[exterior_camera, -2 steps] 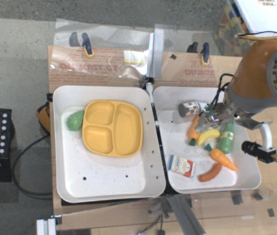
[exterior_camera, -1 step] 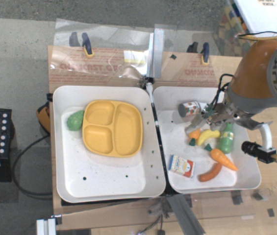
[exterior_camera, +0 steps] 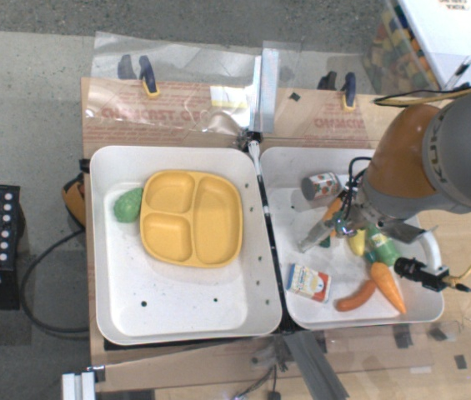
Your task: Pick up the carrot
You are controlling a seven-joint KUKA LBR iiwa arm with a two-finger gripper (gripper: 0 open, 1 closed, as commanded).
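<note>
- Gripper (exterior_camera: 328, 226): we see it low inside the right bin (exterior_camera: 289, 182), at the end of the grey arm (exterior_camera: 452, 152) with its orange band (exterior_camera: 402, 152). We cannot tell whether it is open or closed, and we see no item gripped in it.
- Carrot (exterior_camera: 388, 285): we locate it in the right bin, near the front right corner. It lies at a slant, its green top (exterior_camera: 379, 245) pointing toward the arm's wrist and its tip toward the front rim. It lies apart from the gripper.
- Sausage (exterior_camera: 357, 296): we note this orange-red curved piece just left of the carrot, near the front rim.
- Small carton (exterior_camera: 308, 282): it lies flat in the front left part of the right bin.
- Can (exterior_camera: 319, 185): it lies on its side toward the back of the right bin, just above the gripper in the view.
- Yellow piece (exterior_camera: 356, 242): it sits between the gripper and the carrot's top; we cannot identify it.
- Left bin (exterior_camera: 118, 307): we find a yellow divided plate (exterior_camera: 192, 217) in it, with a green lump (exterior_camera: 127, 206) touching the plate's left edge.
</note>
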